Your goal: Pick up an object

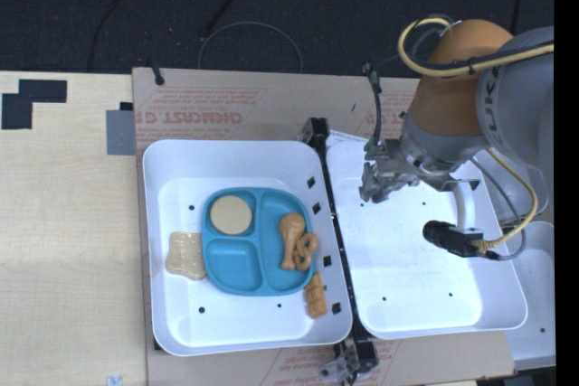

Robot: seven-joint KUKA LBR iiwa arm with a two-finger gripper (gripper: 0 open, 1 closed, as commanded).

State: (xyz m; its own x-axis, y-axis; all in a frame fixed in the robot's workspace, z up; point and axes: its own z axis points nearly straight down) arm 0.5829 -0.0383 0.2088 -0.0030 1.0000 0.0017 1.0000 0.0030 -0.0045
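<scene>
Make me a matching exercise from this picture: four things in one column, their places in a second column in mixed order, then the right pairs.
Things
1. round cracker
2. pretzel
3. tan slice
4. gripper

Places
A. on the left bin's floor, at the blue tray's left edge
B. over the right bin, near its upper left part
C. in the blue tray's upper left compartment
D. in the blue tray's right compartment

Pairs: 1-C, 2-D, 3-A, 4-B

Grey arm point(520, 95), orange band, yellow cable
</scene>
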